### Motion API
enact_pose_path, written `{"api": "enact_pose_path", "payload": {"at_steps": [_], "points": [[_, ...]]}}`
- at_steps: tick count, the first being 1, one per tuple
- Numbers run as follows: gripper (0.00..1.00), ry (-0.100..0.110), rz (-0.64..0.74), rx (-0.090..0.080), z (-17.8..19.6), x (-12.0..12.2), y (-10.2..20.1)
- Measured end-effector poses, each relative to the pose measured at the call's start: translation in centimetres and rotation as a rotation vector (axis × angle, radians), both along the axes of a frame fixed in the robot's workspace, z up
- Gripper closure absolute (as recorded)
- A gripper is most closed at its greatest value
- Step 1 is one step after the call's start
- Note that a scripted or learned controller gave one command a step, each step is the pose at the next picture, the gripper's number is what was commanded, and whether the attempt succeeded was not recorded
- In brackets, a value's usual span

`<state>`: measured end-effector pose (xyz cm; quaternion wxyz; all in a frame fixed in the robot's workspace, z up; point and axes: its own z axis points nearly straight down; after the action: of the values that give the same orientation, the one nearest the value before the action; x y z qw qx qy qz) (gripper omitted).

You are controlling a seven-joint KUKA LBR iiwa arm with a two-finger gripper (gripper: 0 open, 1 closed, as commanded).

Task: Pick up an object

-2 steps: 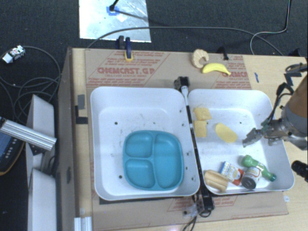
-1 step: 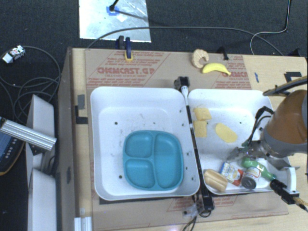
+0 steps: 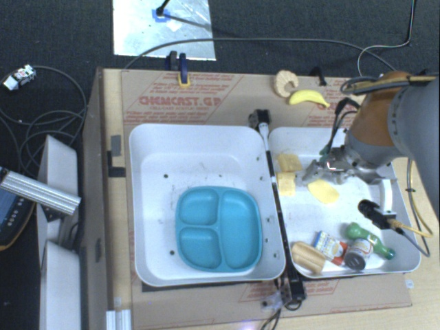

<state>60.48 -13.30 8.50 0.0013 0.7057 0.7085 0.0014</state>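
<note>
Over the upper middle of the right bin, the gripper hangs low on the grey arm that reaches in from the right. Whether it is apart or together cannot be told, and nothing can be seen held in it.

Just beside it, toward the near edge, lies a yellow wedge; whether the two touch is unclear. To its left, close to the wall between the bins, lie two pale yellow blocks, one above the other.

Along the near wall of the same bin sit a tan roll, a small colourful box, a tin can and a green bottle, all close together.

The left bin holds a blue divided plate.

Beyond the bins, on the cardboard sheet, a banana lies beside a beige ring.
</note>
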Motion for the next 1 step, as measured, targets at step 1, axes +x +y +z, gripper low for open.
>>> {"api": "enact_pose_path", "payload": {"at_steps": [1], "points": [[0.00,0.000,0.001,-0.001,0.02,6.46,1.72]]}}
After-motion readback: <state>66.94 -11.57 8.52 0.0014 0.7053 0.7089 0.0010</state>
